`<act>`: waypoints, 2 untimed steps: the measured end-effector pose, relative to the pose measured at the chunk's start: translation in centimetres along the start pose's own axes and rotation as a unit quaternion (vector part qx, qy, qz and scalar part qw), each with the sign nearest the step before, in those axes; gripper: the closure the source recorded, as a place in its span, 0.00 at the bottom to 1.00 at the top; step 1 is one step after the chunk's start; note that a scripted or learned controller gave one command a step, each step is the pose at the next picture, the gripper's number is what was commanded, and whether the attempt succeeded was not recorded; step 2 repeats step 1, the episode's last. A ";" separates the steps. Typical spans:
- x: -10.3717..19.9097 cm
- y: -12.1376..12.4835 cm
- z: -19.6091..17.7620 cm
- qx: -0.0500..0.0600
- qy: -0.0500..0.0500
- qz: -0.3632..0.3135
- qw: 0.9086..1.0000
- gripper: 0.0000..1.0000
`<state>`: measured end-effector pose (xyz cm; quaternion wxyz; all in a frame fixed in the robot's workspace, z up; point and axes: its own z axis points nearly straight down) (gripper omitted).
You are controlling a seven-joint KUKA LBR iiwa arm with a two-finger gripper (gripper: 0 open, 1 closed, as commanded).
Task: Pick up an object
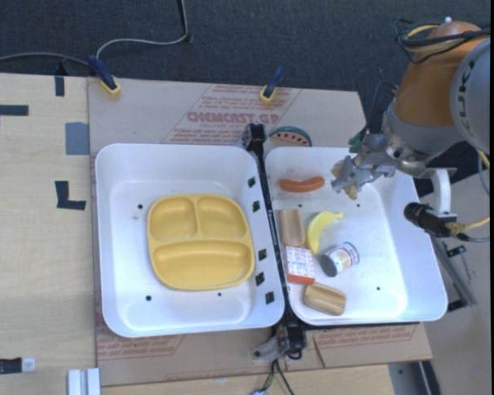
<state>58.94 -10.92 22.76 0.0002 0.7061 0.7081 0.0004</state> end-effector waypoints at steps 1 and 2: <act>3.4 -6.7 -3.2 0.001 0.000 0.000 1.000 1.00; 3.4 -6.7 -3.2 0.001 0.000 0.000 1.000 1.00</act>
